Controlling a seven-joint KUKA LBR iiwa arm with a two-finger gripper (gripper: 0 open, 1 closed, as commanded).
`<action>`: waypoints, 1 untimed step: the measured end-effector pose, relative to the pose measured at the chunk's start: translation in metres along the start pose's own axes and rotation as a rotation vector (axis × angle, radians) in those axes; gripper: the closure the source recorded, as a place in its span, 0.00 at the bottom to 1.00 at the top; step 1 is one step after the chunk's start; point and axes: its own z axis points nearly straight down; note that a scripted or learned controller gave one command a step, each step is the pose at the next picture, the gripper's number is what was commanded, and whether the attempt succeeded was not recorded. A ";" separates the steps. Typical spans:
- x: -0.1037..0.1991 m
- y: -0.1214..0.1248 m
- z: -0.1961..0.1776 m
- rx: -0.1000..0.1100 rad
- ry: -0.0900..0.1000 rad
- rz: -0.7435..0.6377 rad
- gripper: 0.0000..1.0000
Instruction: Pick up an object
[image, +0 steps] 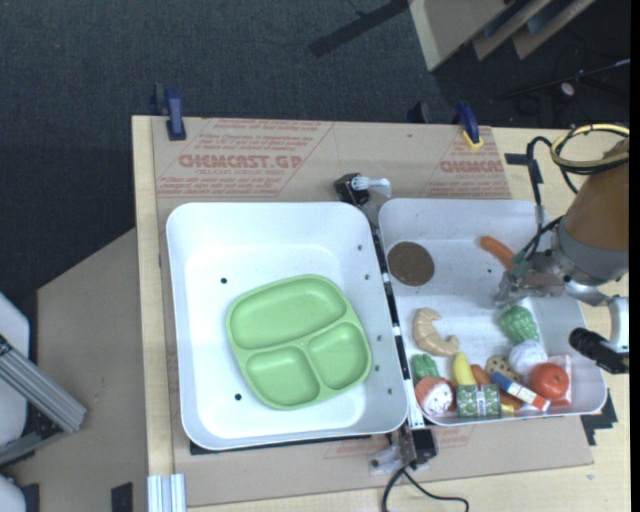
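Observation:
My gripper (517, 291) hangs low over the right bin (455, 215), near its right side. Its tip is just above a green ribbed toy vegetable (519, 324) and beside an orange carrot-like piece (494, 248). Nothing shows between the fingers. Toy food lies along the bin's near edge: a tan croissant (432, 331), a yellow piece (462, 368), a green can (478, 401), a red tomato (549, 381) and a white round item (526, 355). A brown disc (410, 264) lies at the bin's left.
The left bin (200, 240) holds a green divided plate (297, 340). A small black and white fixture (362, 187) sits at the far junction of the bins. Cables (590, 150) loop behind the arm at right.

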 end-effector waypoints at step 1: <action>-0.015 -0.012 -0.087 -0.008 -0.004 0.000 1.00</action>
